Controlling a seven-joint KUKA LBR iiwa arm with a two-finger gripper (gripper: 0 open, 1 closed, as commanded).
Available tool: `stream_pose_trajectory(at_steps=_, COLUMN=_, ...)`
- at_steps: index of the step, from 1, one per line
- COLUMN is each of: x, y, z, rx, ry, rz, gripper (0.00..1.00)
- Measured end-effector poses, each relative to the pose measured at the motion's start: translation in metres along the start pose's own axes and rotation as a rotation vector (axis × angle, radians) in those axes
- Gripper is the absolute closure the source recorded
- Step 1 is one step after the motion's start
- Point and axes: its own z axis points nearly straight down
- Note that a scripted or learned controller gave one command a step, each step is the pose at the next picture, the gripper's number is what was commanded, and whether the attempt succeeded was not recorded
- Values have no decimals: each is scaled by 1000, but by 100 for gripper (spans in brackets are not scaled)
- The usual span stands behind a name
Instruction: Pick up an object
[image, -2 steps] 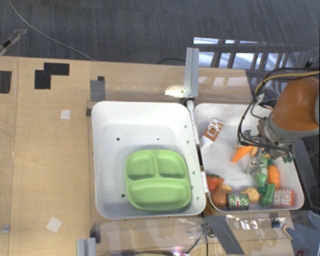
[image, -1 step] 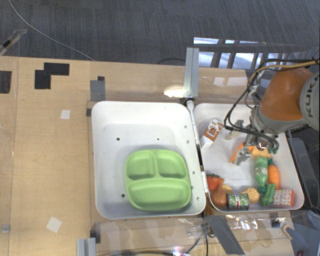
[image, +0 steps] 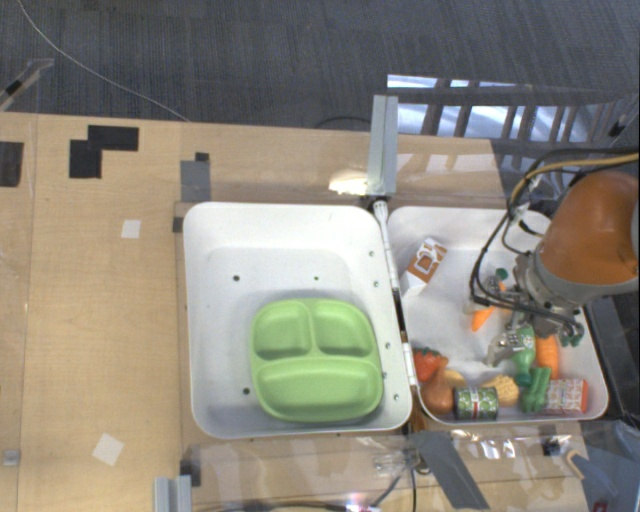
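The wooden bench (image: 90, 340) carries two shallow white bins side by side. The left bin (image: 290, 235) holds a green divided plate (image: 317, 359), lying flat toward its near side. The right bin (image: 450, 300) holds a crowd of small toy foods, packed into its near end. The grey arm (image: 590, 235) with its orange band reaches in from the right and covers much of that bin's far right part; dark cables loop over it. The jaws (image: 512, 345) hang low over the pile, and whether they are wide, narrow or holding something cannot be told, since the wrist hides them. Close by lie an orange carrot (image: 482, 319), another orange piece (image: 547, 352) and a green piece (image: 537, 388), half hidden. A white and orange carton (image: 425, 263) lies apart, farther back. At the near edge sit a green can (image: 476, 403), a red packet (image: 566, 396) and a red and tan lump (image: 433, 372), hard to make out
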Motion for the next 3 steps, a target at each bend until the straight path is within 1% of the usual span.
stream_pose_trajectory(at_steps=1, x=-13, y=17, z=0, rx=1, ry=-2, rz=-20, gripper=0)
stream_pose_trajectory(at_steps=2, x=-45, y=21, z=1, rx=-1, ry=0, rz=88, gripper=0)
stream_pose_trajectory(at_steps=3, x=-41, y=45, z=0, rx=-1, ry=-5, rz=-483, gripper=0)
